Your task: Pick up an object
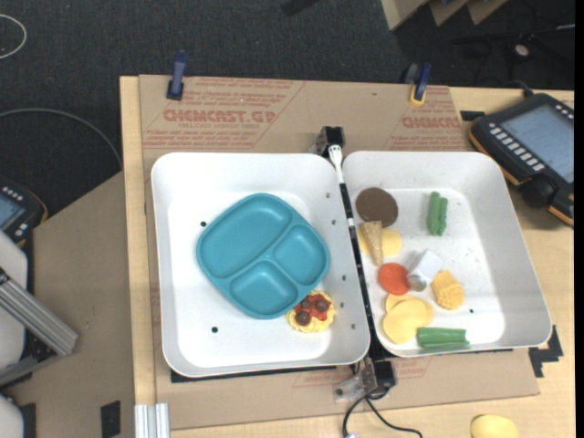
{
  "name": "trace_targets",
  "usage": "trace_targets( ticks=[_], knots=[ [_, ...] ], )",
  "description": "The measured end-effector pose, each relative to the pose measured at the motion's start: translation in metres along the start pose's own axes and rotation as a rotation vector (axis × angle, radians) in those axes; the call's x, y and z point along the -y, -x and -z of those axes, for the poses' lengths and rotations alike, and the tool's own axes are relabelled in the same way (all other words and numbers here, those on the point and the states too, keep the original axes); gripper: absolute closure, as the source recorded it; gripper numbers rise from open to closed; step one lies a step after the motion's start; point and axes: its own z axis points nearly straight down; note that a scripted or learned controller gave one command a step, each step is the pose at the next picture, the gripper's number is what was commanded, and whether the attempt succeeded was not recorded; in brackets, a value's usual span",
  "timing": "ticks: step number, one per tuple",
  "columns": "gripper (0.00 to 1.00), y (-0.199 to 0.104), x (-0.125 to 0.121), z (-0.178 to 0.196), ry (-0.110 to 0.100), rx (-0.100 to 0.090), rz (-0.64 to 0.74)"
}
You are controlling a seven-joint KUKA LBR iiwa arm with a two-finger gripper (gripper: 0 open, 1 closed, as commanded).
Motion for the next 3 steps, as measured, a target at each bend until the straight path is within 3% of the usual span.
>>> trace_targets(
  ticks=[1,2,3],
  knots=[
    [1.00,-0.007,-0.090,0.094,0.025,0.010,0.009],
    [1.00,-0.009,-0.005,0.017,0.001,-0.001,-0.001],
    [1.00,-0.002,-0.068,0.163,0.030,0.012,0.007]
  ],
)
